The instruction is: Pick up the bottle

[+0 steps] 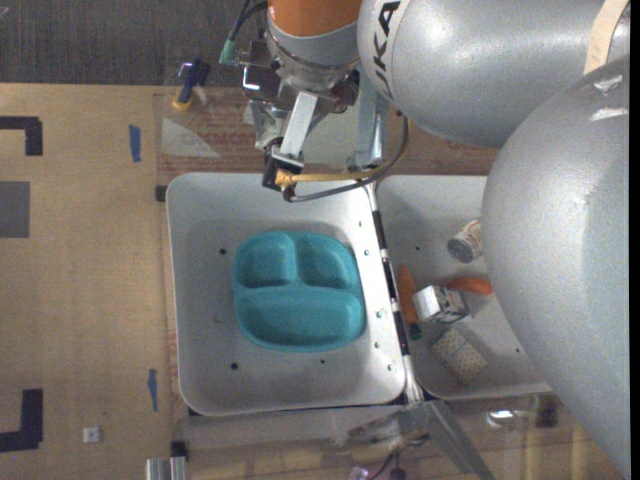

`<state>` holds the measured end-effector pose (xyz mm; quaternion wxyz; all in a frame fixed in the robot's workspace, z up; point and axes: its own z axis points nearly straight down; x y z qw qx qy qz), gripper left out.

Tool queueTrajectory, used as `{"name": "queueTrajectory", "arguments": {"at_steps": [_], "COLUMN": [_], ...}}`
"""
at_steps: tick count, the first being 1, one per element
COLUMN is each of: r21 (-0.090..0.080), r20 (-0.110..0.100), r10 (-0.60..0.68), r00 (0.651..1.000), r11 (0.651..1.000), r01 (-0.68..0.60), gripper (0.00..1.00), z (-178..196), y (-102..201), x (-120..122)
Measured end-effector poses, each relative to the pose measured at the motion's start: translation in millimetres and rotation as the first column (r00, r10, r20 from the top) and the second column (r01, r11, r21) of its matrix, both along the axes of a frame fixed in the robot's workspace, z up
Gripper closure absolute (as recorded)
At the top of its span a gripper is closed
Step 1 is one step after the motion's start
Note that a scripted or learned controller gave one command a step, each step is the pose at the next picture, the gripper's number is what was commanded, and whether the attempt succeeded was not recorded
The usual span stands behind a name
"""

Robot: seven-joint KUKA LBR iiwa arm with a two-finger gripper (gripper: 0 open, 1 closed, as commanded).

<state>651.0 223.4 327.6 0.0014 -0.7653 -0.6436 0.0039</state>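
Looking down on the bench, you see the grey arm (480,48) reaching in from the right. Its gripper (335,118) hangs above the upper edge of the left bin (195,268); you cannot tell whether it is spread or pressed together. A teal divided plate (297,290) lies flat in the middle of that bin. The bottle (465,240), small and pale, lies in the right bin (400,203), partly hidden by the arm and well apart from the gripper. Near it lie an orange marker (405,293), a small silvery box (440,303) and a speckled beige sponge (458,353).
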Motion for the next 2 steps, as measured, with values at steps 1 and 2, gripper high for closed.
{"name": "queueTrajectory", "arguments": {"at_steps": [1, 2], "r21": [-0.002, 0.001], "r20": [-0.004, 0.005], "r10": [0.001, -0.012], "r00": [1.000, 1.000], "r11": [1.000, 1.000], "r01": [-0.001, 0.012], "gripper": [1.00, 1.00], "z": [7, 11], "y": [1, 5], "x": [0, 14]}}
